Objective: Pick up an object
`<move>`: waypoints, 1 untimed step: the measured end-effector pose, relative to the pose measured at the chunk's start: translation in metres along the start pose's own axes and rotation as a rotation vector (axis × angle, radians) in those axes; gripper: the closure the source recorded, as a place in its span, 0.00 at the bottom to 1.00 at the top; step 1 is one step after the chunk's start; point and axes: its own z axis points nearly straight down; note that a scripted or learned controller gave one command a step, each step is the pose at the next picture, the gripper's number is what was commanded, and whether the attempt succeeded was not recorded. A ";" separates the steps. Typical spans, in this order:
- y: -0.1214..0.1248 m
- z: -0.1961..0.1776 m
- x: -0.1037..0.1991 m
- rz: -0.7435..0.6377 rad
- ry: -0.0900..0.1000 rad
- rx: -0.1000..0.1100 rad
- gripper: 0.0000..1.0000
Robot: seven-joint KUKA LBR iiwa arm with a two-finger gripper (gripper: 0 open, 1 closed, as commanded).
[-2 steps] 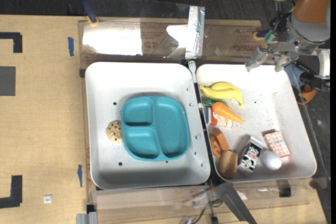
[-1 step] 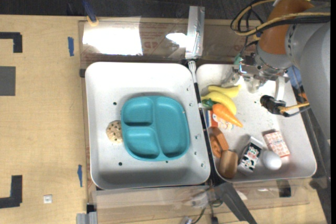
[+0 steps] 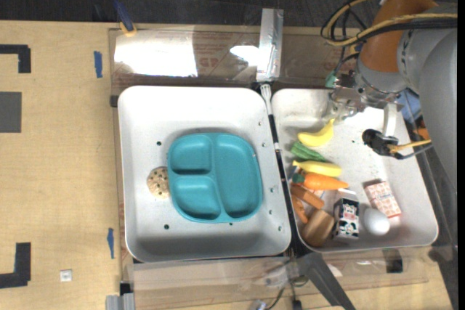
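Arm [image 3: 429, 47] bent over right bin [image 3: 418, 178]; hand [image 3: 341, 107] above banana [image 3: 318, 135].

Bench [image 3: 58, 156]: we recorded a tan top carrying black angle marks and strips of blue tape.
Left bin [image 3: 145, 229]: white, shallow, resting directly on the bench.
Right bin [image 3: 425, 229]: white, touching the left bin's side.
Clear sheet [image 3: 189, 54]: we found it lying behind the bins, glare across it.

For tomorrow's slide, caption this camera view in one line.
Gripper poised over the right bin near the banana; teal tray and cookie in the left bin.
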 end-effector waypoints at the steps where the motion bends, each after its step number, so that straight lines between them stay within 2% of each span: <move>1: -0.001 -0.064 0.002 -0.114 0.001 -0.001 1.00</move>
